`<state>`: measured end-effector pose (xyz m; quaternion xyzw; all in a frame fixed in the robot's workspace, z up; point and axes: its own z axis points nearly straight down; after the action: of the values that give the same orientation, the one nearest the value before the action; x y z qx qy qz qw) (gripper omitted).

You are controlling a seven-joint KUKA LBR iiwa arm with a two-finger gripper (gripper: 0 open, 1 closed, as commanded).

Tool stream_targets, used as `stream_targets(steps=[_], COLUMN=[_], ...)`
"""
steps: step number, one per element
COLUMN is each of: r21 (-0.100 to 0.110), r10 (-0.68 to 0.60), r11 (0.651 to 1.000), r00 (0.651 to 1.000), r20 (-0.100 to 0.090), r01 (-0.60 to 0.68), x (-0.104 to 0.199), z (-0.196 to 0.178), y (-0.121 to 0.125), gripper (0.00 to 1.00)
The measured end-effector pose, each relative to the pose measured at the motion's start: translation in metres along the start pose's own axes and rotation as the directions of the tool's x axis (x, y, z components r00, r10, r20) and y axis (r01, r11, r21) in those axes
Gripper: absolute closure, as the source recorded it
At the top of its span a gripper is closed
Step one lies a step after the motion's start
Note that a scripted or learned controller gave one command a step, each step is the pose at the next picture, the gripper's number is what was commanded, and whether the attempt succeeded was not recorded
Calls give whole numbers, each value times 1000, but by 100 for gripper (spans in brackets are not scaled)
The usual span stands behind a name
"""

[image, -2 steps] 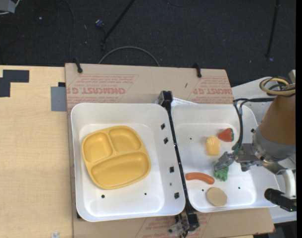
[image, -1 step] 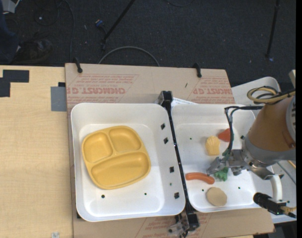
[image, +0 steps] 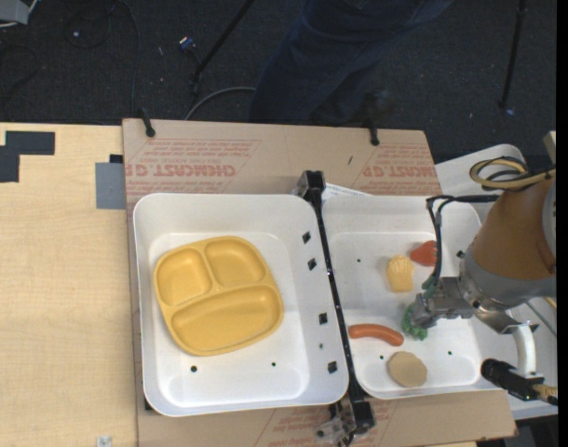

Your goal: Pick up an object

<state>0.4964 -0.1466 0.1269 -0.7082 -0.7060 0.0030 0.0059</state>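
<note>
In the right bin [image: 377, 222] lie a yellow corn-like piece [image: 400, 273], a red piece [image: 424, 251] partly behind the arm, an orange-red hot dog [image: 375, 333] and a tan round potato-like piece [image: 407, 369]. My gripper [image: 424, 313] is low in the right bin, right over a small green object [image: 412, 323]. The green object sits at the fingertips, and I cannot tell whether it is held. The grey arm with its orange band [image: 512, 236] covers the bin's right side.
The left bin [image: 172, 222] holds a yellow three-compartment tray [image: 217, 292]. A black divider [image: 326, 287] runs between the two bins. Cardboard lies under both bins, and cables hang by the arm at the right.
</note>
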Motion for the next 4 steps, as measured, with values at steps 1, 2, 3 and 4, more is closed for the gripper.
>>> stream_targets(steps=[1,2,3,4], r21=[-12,-11,-11,-5], r10=[-4,-5,-5,-8], r11=[1000,1000,1000,1000], r00=[1000,1000,1000,1000], r20=[4,4,4,1], r01=[4,5,5,8], x=[-8,-3,-3,44], z=[-57,-103,-142,-124], y=[3,-3,-2,22], gripper=[100,100,100,100])
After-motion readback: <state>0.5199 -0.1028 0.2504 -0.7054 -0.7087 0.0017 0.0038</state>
